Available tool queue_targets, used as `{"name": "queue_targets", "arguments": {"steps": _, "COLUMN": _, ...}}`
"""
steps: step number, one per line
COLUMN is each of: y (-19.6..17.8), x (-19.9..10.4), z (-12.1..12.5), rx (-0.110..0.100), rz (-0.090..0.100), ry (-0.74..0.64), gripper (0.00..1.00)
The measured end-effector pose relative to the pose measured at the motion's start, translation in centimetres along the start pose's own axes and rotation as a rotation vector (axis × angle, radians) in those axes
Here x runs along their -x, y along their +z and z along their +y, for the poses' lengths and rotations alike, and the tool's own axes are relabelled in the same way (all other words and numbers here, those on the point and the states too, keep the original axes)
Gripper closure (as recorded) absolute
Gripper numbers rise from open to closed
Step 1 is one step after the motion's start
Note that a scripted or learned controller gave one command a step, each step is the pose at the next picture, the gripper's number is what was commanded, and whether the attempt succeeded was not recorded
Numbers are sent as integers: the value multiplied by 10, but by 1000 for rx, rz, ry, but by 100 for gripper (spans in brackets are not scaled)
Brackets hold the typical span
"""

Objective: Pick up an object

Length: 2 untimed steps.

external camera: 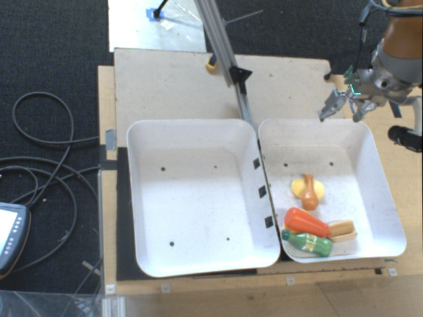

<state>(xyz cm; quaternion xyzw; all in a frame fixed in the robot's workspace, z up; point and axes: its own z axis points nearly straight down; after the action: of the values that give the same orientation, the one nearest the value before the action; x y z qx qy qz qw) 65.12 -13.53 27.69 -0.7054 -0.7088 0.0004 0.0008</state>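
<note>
Above the right bin's (pixel 380 177) far rim hung the gripper (pixel 344 109), fingers spread, pinching nothing. Below lay glossy plastic toys: yellow-orange drumstick (pixel 308 190), tapered carrot (pixel 307 222), green bottle (pixel 308 242), hotdog bun (pixel 342 230).

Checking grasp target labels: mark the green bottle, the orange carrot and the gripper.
green bottle (pixel 308 242): camera view, middle of its body, lying in the right bin.
orange carrot (pixel 307 222): camera view, middle of its thick body.
gripper (pixel 342 110): camera view, midway between its fingertips, above the right bin's far rim.

Bright, even light; perhaps slightly soft.
</note>
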Motion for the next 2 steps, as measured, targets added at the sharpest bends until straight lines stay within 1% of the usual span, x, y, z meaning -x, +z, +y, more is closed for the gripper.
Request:
{"name": "queue_targets", "arguments": {"steps": 1, "y": -3, "x": 0, "z": 1, "rx": 3, "rz": -1, "ry": -2, "gripper": 0}}
{"name": "queue_targets", "arguments": {"steps": 2, "y": 53, "x": 2, "z": -9, "rx": -1, "rz": -1, "ry": 4, "gripper": 0}}
